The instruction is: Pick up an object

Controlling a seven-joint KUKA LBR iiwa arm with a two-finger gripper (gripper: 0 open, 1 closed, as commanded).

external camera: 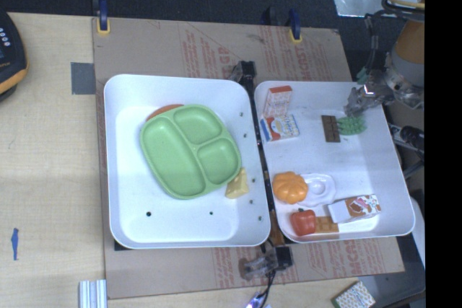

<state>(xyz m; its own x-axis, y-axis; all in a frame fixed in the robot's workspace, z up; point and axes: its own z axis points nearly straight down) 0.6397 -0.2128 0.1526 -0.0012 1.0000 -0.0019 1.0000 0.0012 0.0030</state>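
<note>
Right bin (375, 155) taken as landmark. Near its upper right corner lies a small green leafy item (352, 126), the object nearest the gripper (356, 102). The gripper sits directly above and touching or nearly touching the green item's upper edge; cannot tell how it is set, nor whether anything is gripped. The grey arm (404, 76) enters over the bin's right rim, orange band (410, 43) above the wrist.

Just left of the green item, a small brown block (330, 129) on the bin floor. Toward the bin's upper left, a white and red carton (278, 103) with a blue-printed packet (280, 128) just below it. Lower left of the bin: an orange pumpkin-shaped toy (290, 187), touching a white piece (320, 186) on its right. Along the bottom rim, a red item (304, 222) and a white-red packet (355, 208).

Left of the right bin, the left bin (130, 220) carries a green divided plate (190, 150), an orange thing (164, 110) partly hidden under it, and a yellow wedge (237, 186) at its lower right edge.
</note>
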